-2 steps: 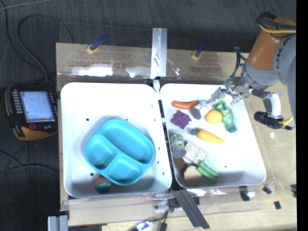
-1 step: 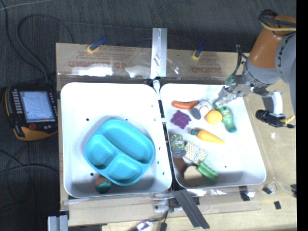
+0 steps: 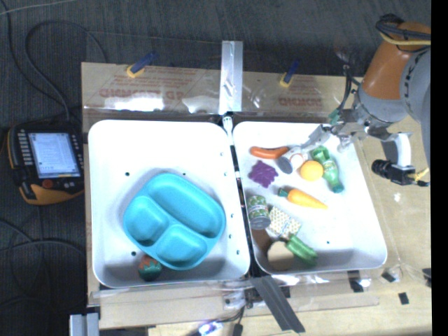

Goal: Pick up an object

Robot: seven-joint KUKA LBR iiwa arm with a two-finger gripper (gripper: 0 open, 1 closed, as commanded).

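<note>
Overhead, tool [image 3: 334,127]: it hung over the far right corner of the right bin [image 3: 364,219]; I could not tell how far open it was, nor whether it had hold of anything.
Arm [image 3: 392,68]: grey with an orange band, it reached in from the right.
Right bin: it held a small carrot [image 3: 269,152], a purple bunch of grapes [image 3: 263,173], a yellow ball [image 3: 311,170], a green bottle [image 3: 329,169], a larger carrot [image 3: 305,198], a small jar [image 3: 257,211], a patterned packet [image 3: 282,222] and a green vegetable [image 3: 301,248].
Nearest to the tool: the green bottle and yellow ball lay just below it.
Left bin [image 3: 112,152]: a blue divided tray [image 3: 175,219] lay in it, with a small red and green piece [image 3: 148,267] at its near corner.
Writing: faint red print on the clear sheet [image 3: 161,89] behind the bins was too blurred to read.
Table [image 3: 409,222]: a handheld screen [image 3: 47,158] sat off its left side on the floor.
</note>
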